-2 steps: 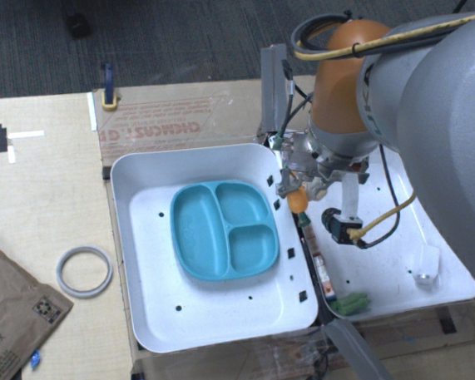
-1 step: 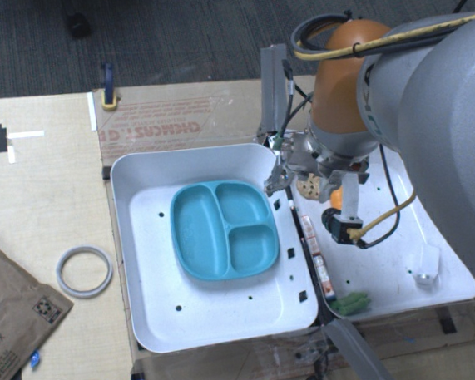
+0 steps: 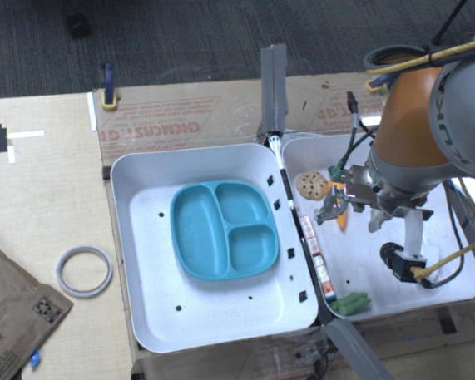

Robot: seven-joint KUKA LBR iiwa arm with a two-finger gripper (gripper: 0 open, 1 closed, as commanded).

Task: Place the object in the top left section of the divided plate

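The left white bin [image 3: 144, 261] is occupied by a turquoise divided plate [image 3: 224, 228], which is laid flat near its middle with all three sections bare. The right white bin [image 3: 447, 286] is overhung by the grey arm [image 3: 420, 130], and its gripper [image 3: 340, 208] is seen clamped on a small orange object [image 3: 341, 217] above the bin's left half. A round cookie [image 3: 309, 186] is placed just beside the gripper, and a green item [image 3: 353, 302] is left at the near-left corner.

I note a tape ring [image 3: 84, 270] left on the desk [image 3: 38, 204], near a cardboard box [image 3: 11, 311]; a green item [image 3: 354, 302] in the right bin's [image 3: 448, 290] near corner.
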